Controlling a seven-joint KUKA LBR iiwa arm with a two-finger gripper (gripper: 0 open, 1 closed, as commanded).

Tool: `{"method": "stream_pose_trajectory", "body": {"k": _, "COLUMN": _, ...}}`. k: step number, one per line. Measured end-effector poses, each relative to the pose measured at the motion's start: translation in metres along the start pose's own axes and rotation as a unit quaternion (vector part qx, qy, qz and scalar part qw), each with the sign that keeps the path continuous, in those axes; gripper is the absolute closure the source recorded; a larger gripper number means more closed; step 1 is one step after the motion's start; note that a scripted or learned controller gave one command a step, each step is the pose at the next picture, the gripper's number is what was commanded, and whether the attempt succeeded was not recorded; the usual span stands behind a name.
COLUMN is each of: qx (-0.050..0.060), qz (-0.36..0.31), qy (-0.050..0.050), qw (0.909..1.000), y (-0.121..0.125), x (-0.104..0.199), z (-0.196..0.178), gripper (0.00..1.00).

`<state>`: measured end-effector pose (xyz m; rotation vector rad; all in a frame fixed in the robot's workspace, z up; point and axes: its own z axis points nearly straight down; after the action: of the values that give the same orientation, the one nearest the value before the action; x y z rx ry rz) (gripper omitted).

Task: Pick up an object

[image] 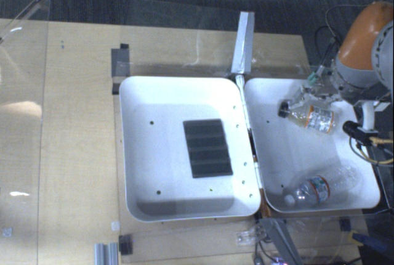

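A clear plastic bottle (pixel 313 118) with a dark cap and a printed label lies across the upper part of the right bin (pixel 284 156). My gripper (pixel 316 92) hangs directly over that bottle's upper side, very close to it or touching it. A second clear bottle (pixel 311 189) with a blue-and-red label lies near the right bin's front edge. A black ribbed rectangular pad (pixel 207 148) lies flat in the middle of the left bin (pixel 132 134).
The arm's orange band (pixel 363 36) and grey wrist crowd the right bin's far right corner, with cables beside them. A metal post (pixel 244 42) stands at the back where the two bins meet. Wooden bench extends to the left.
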<state>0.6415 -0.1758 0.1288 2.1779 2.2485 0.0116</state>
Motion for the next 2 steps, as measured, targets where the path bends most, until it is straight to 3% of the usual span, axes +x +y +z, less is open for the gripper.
{"method": "stream_pose_trajectory", "body": {"k": 1, "qx": -0.015, "qz": -0.03, "qy": -0.006, "qw": 0.9994, "y": 0.009, "x": 0.003, "z": 0.013, "gripper": 0.0}}
{"method": "stream_pose_trajectory", "body": {"k": 2, "qx": -0.021, "qz": -0.127, "qy": -0.008, "qw": 0.9917, "y": 0.016, "x": 0.035, "z": 0.016, "gripper": 0.0}}
